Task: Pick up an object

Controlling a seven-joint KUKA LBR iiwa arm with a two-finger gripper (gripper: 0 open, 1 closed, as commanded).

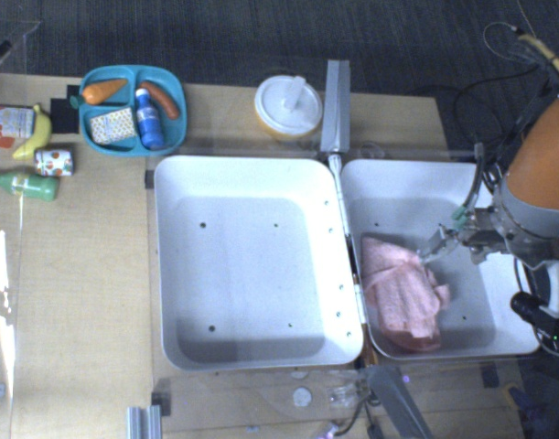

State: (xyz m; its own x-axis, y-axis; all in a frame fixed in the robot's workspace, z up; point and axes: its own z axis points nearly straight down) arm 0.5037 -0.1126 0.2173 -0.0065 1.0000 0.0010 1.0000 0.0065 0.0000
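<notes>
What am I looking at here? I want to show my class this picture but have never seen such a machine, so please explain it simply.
One camera looks down at a slant on a bench. The grey and orange shape at the right is a robot arm; its gripper hangs low in the right bin, at the edge of a crumpled pink cloth. I cannot tell whether it grips the cloth. The left bin sits beside it. Behind are a blue tray of toy food and a lidded cup.
</notes>
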